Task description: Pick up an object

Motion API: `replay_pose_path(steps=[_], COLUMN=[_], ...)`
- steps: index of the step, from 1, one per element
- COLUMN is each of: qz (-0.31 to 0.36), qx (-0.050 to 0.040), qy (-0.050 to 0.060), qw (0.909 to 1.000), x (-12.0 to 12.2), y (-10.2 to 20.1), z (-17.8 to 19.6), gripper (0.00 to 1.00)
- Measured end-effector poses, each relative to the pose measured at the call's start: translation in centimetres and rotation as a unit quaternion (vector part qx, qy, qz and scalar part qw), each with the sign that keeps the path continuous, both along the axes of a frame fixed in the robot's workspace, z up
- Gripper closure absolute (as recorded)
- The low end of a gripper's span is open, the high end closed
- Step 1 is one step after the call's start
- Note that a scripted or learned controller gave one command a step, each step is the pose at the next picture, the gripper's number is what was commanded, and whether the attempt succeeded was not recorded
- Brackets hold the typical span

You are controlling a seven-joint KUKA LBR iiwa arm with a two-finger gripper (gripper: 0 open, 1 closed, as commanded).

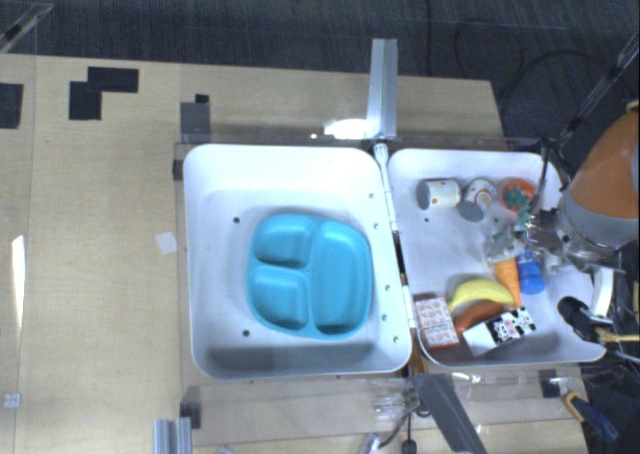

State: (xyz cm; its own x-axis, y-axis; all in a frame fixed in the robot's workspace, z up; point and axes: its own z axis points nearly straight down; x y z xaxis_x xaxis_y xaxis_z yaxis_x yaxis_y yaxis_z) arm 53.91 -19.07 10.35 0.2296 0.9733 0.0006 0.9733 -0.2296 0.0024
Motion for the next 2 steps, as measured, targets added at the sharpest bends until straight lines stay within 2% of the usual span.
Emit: replay_pose_path(steps=[1, 2], qz=[0.001, 0.042], qx=[-0.0032, -0.0003], qy=[-0.012, 0.0], qw=[0.9999, 0.9991], x=[0.9, 5.4], y=[-0.1, 6.4], z=[2.1, 10.0], gripper=[1.0, 1.0])
